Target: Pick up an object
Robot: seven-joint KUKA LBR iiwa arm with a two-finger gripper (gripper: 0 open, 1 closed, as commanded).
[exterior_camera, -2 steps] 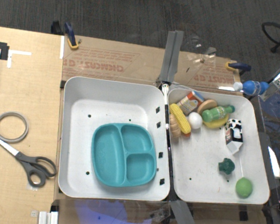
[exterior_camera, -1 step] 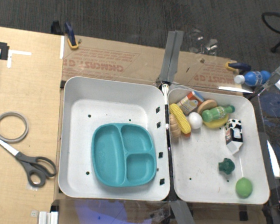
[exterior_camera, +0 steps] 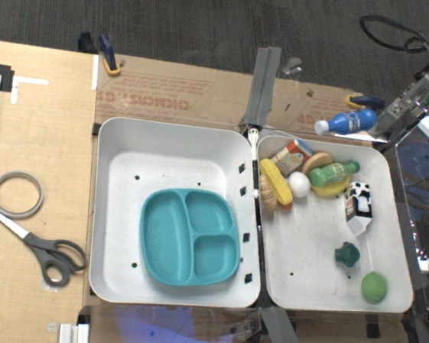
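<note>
Two shallow white bins sit side by side on the surface (exterior_camera: 43, 124). The left bin (exterior_camera: 117, 148) holds a teal divided plate (exterior_camera: 190, 237), lying flat toward its lower middle. The right bin (exterior_camera: 317, 286) carries the small things: a corn cob (exterior_camera: 276, 182) near its upper left, touching a white ball (exterior_camera: 298, 184); a green bottle (exterior_camera: 332, 174) lying on its side over something yellow, just right of the ball; a small black-and-white carton (exterior_camera: 359, 206) tilted near the right wall; a dark green lump (exterior_camera: 347, 255) below it; and a light green ball (exterior_camera: 374, 287) in the lower right corner. The things at the top are crowded together and touching, while the two green ones at the bottom lie well apart from the rest.

At the upper right of the frame the claw (exterior_camera: 406, 108) hangs outside the right bin, above its far corner; whether it is open or closed I cannot tell, and nothing shows between its tips. A blue bottle (exterior_camera: 348, 122) lies on the cardboard just left of it, beyond the bin's rim.

At the left of the frame, a roll of tape (exterior_camera: 17, 193) and a pair of scissors (exterior_camera: 36, 247) rest on the surface, well clear of the bins
</note>
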